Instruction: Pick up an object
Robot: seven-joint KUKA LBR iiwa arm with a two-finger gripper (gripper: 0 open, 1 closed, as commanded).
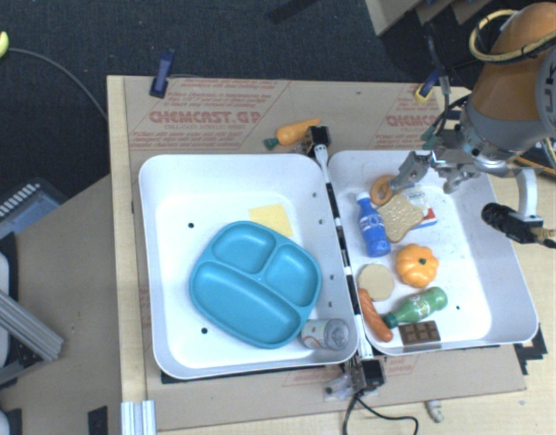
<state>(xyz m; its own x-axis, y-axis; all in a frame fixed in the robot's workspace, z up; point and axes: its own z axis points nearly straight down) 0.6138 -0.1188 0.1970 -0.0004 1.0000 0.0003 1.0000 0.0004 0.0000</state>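
My gripper [432,175] hangs over the far part of the right bin [500,284], fingers [406,172] spread open with nothing between them. Just below it lie a slice of toast [403,216], a small brown pretzel [381,188] and a blue bottle [373,227]. Nearer the front are an orange pumpkin [416,264], a round cookie [377,282], a green bottle [415,307], a carrot [375,318] and a chocolate bar [420,333].
The left bin [169,243] holds a blue divided plate [255,282], a yellow cheese slice [271,217] and a small grey can [328,334] at its front right corner. An orange-and-black clamp [300,134] sits behind the bins' shared wall.
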